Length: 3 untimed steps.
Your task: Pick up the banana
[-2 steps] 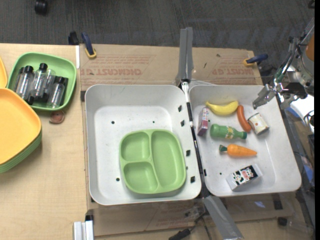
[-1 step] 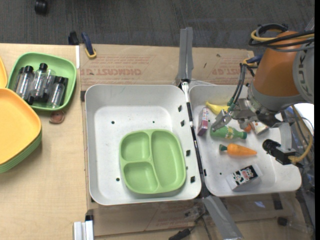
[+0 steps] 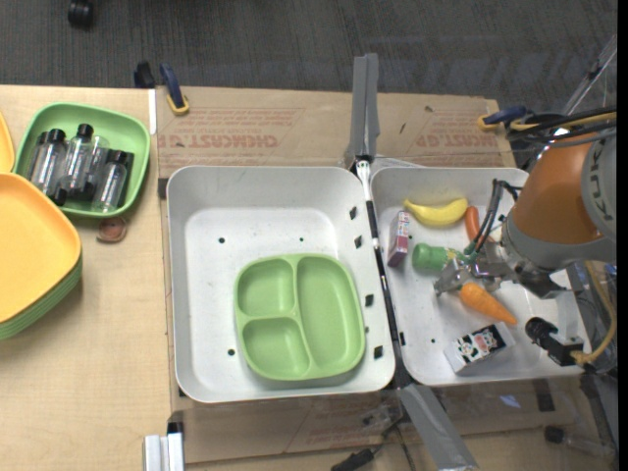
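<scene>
We judge the step in hand to be the approach: the grey arm with its orange band reaches into the right-hand shallow white bin (image 3: 432,361), and its pincer (image 3: 461,275) sits low among clutter, short of the fruit. Whether the pincer is spread or pressed together we cannot tell; it is too small and dark against the things under it.

To do this well, we would lift clear of the orange plastic carrot (image 3: 486,302), which lies just beside the pincer, and of the green round-ended cylinder (image 3: 429,256), then travel toward the far wall of the right-hand bin. We would turn the wrist so the pincer closes across the short width of the fruit at its middle, and come straight down, keeping off the slim red-orange piece (image 3: 472,223) near its right tip.

The curved yellow plastic banana (image 3: 438,210) lies flat near the far wall of the right-hand bin, ends turned upward in the view, smooth and glossy. It looks untouched and apart from the pincer.
</scene>
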Motion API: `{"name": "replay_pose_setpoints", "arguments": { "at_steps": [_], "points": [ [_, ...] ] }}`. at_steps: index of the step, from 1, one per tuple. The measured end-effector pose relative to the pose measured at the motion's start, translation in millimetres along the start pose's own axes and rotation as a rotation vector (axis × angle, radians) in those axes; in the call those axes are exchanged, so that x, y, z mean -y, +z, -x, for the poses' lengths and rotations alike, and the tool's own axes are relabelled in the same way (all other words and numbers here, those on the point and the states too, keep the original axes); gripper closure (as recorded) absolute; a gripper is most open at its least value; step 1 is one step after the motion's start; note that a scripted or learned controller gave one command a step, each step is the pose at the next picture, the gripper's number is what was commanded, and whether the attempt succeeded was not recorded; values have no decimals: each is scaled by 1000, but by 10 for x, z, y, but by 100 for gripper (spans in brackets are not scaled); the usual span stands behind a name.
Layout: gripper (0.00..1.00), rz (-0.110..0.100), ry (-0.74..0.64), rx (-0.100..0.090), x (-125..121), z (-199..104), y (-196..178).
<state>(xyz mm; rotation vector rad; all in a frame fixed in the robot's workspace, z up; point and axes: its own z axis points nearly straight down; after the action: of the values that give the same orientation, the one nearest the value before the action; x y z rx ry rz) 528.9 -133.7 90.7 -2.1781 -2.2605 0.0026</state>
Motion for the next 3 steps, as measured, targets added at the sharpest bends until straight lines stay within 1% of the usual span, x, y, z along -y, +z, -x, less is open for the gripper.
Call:
{"name": "replay_pose_setpoints", "arguments": {
  "at_steps": [1, 2, 3],
  "points": [
    [0, 1, 12, -3, -566, 262, -7],
    [0, 2, 55, 0, -1076, 286, -11],
    [100, 1, 51, 2, -1076, 291, -102]
  ]
}}
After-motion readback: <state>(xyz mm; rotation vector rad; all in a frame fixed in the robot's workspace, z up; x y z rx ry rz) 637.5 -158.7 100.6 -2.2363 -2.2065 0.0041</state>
